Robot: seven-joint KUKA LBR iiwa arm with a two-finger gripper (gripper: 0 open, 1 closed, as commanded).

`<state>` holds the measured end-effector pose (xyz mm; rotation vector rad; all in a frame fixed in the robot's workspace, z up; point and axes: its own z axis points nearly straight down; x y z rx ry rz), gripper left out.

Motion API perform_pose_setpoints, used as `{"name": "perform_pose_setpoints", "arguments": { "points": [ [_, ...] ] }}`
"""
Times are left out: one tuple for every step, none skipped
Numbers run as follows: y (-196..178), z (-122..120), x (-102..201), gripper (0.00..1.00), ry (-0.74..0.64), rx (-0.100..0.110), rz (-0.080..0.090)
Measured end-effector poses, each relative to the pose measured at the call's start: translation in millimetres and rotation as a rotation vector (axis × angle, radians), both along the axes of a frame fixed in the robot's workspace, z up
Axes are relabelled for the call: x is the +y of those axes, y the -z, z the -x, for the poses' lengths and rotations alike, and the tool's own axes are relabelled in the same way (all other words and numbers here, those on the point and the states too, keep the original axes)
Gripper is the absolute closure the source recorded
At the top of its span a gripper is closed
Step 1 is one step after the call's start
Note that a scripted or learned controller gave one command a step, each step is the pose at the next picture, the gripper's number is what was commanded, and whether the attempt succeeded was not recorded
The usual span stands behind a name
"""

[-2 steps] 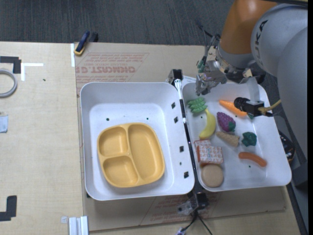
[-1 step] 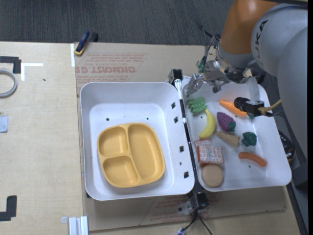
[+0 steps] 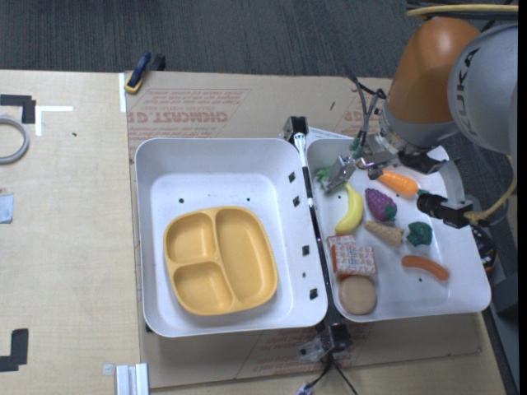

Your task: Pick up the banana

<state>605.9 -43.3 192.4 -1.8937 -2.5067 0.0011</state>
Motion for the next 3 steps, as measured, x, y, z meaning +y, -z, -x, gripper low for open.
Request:
{"name": "perform_pose_setpoints", "arguments": {
  "points": [
    [0.0,0.0,0.0,0.00,0.000,0.000,0.000],
    [0.0,0.0,0.0,0.00,0.000,0.000,0.000],
    [75.9,-27.3,-57.1,0.00,-0.433,-0.002,0.000]
  ]
}}
